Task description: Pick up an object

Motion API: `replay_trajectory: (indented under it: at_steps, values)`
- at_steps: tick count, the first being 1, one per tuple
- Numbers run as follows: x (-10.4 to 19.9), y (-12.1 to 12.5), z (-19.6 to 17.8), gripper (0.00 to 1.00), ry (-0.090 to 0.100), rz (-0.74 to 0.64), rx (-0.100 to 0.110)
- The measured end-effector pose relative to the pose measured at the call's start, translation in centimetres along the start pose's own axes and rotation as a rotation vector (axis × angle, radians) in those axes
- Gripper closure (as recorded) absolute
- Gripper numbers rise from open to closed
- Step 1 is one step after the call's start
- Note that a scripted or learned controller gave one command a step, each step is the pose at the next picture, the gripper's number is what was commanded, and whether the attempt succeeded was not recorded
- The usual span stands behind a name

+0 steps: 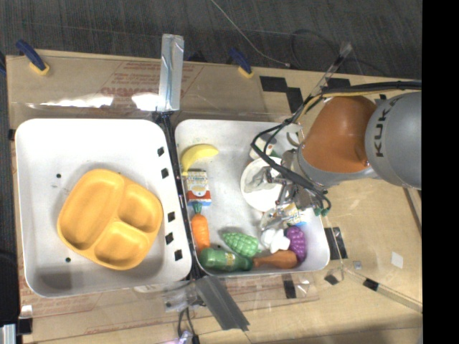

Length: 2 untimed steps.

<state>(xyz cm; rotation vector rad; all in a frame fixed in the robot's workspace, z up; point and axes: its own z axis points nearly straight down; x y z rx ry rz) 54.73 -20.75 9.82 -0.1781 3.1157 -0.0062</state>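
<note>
My gripper (285,210) hangs low over the right bin (222,131), at its right side, below the orange band of the arm (337,135). It sits just above a white object (276,240) and a purple bunch of grapes (295,241). A white bowl (257,181) lies right beside it on the left, partly hidden by cables. Along the bin's left wall lie a yellow banana (197,153), a small printed carton (198,188) and an orange carrot (200,231). At the front edge lie a green cucumber (224,261), a knobbly green fruit (241,243) and a brown-orange piece (276,260).
The left bin (43,142) holds a yellow divided plate (109,217). A metal divider strip (171,74) stands at the back between the bins. Black cables loop around the wrist over the right bin's back right part.
</note>
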Motion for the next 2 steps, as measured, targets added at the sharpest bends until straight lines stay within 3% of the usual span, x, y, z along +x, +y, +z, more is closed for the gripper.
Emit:
replay_trajectory:
  at_steps: [1,2]
  values:
    - [3.6,6.8,-0.1,0.00,0.006,0.009,-0.001]
    - [3.0,6.8,-1.4,1.00,-0.008,0.002,0.002]
